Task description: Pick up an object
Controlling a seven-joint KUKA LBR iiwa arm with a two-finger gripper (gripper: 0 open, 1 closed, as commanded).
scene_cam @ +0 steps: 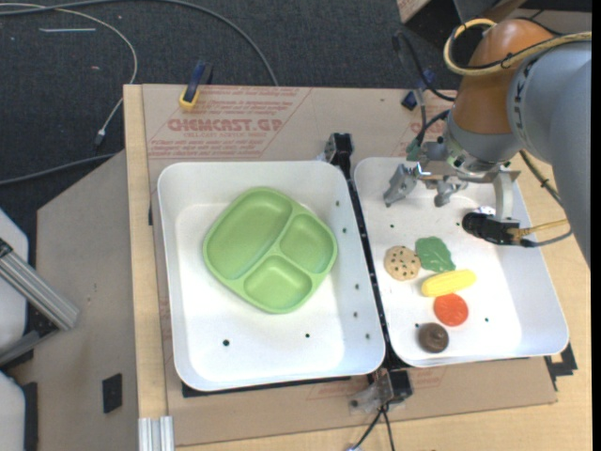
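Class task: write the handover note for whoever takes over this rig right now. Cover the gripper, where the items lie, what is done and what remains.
Gripper: open, holding nothing, over the far end of the right bin.
Right bin, near half: cookie, green leaf piece, yellow piece, red piece, brown piece, clustered.
Left bin: green divided plate.
Done: nothing picked.
Left: descend on one item, close, lift.

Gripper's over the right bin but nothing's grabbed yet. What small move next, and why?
Probably shift the gripper toward the camera and lower it over the cookie. It hangs above bare bin floor at the far end, while the toy foods cluster nearer the camera; the cookie lies on the cluster's left edge with room around it.
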